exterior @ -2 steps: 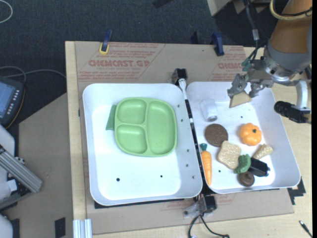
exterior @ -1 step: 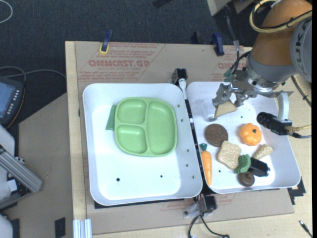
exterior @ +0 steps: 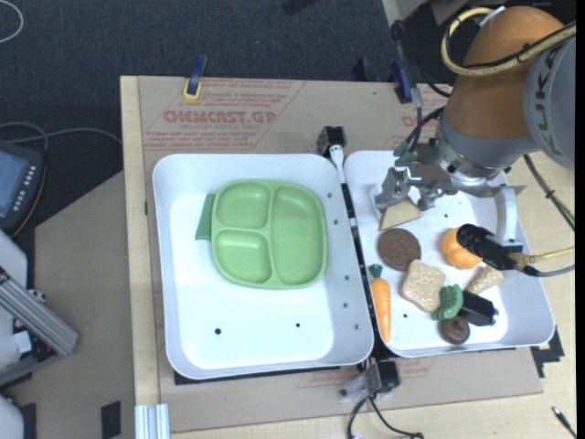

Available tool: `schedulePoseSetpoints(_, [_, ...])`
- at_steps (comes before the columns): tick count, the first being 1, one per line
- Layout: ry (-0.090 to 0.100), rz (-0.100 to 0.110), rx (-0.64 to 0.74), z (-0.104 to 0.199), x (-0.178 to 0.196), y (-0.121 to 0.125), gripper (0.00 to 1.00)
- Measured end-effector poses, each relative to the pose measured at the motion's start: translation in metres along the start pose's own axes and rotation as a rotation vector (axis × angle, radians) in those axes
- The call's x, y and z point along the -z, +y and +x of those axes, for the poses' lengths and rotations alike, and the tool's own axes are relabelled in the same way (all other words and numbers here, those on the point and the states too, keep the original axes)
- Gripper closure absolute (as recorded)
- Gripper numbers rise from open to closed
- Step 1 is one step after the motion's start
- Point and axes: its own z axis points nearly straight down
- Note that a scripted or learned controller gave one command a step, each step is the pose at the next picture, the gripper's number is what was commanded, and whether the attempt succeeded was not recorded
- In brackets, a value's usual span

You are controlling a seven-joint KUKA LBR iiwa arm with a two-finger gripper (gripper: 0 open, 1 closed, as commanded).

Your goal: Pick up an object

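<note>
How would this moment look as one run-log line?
claw: low in right bin | by wedge | plate: left bin

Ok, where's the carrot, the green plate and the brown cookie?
carrot (exterior: 382,307): camera view, middle of its orange body.
green plate (exterior: 271,234): camera view, ridge where its three compartments meet.
brown cookie (exterior: 398,248): camera view, centre of its round top.

I note a pale green divided plate (exterior: 270,234) on a white bin (exterior: 174,273). Just below the grey gripper (exterior: 399,193): a tan wedge (exterior: 398,214), a brown disc (exterior: 399,248), a speckled beige cracker (exterior: 424,284) and an orange carrot (exterior: 381,305).
</note>
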Motion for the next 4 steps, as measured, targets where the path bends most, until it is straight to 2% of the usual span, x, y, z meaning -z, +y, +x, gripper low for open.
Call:
schedulePoseSetpoints(1, [-0.002,-0.004,-0.002,0.006,-0.005,0.009,1.00])
schedulePoseSetpoints(2, [-0.002,0.001,-0.004,0.006,-0.020,-0.001,1.00])
schedulePoseSetpoints(3, [-0.001,-0.001,-0.004,0.002,-0.011,-0.009,1.00])
schedulePoseSetpoints(4, [-0.002,-0.004,-0.002,0.008,-0.018,0.005,1.00])
